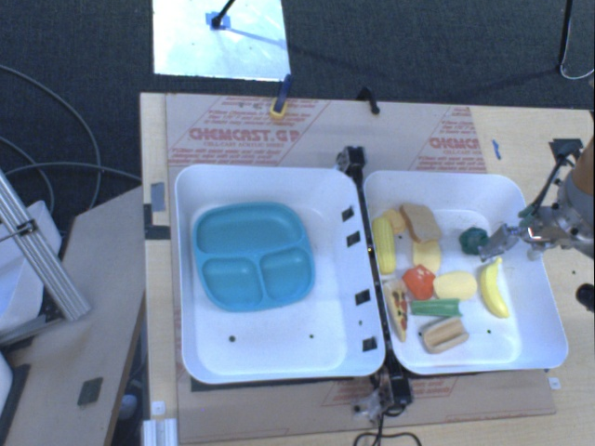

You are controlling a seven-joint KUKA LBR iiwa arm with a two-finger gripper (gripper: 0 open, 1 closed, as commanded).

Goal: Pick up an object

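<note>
The right bin [535, 342] holds several toy foods. Among them are a corn cob [383, 242], a bread slice [420, 221], a dark green piece [473, 240], a banana [494, 288], a red piece [419, 280], a pale yellow lump [456, 284], a green bean-like stick [435, 308], a hot dog [442, 334] and a pizza slice [399, 309]. My gripper [502, 240] hangs over the right side of this bin, just right of the dark green piece and above the banana's top end. Nothing is visibly held in it.
The left bin [214, 360] carries a blue divided plate [253, 254]. A black hinge strip [364, 268] runs between the bins. The arm [569, 216] enters from the right edge. A shiny sheet [219, 26] lies behind the bench.
</note>
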